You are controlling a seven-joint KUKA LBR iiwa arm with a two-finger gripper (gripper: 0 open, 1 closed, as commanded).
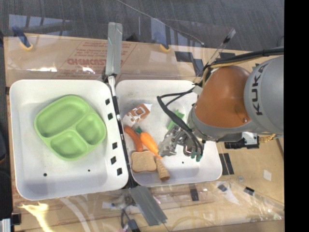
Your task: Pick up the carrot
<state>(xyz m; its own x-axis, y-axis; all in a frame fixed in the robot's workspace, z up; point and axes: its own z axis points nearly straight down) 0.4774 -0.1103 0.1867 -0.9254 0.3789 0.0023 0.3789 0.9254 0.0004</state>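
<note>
Carrot (pixel 148 141) lies in right bin (pixel 212 164), slantwise, beside slice of toast (pixel 143 162) and red sausage (pixel 131 134), crowded among toy foods, so approach tight. Gripper (pixel 170 148) hangs just right of carrot, likely lining up grasp; cannot tell finger spread, nothing visibly held. Carrot: short, orange, tapered, green stub at upper end. Green plate (pixel 70 126) sits in left bin (pixel 19 129).

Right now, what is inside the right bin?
The right bin holds a carrot, a toast slice, a small carton and something green. The arm covers the bin's right part.
</note>
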